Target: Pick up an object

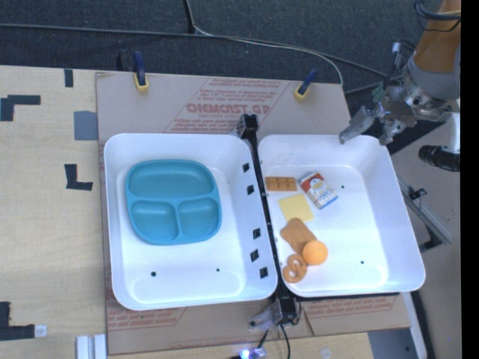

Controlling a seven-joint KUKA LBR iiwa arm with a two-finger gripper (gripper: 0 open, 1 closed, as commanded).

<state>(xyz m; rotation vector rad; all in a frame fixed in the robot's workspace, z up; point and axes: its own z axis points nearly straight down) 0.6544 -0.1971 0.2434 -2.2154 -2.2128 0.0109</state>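
Observation:
Several toy foods lie in the right bin: a brown wafer, a small red and white box, a yellow cheese slice, a brown toast piece, an orange ball and a pretzel. My gripper hangs over the bin's far right corner, well above and to the right of the box. Its fingers stand open with nothing between them.
A blue divided plate rests in the left bin. A black clip strip joins the two bins. Clamps hold the cardboard sheet under them at the back.

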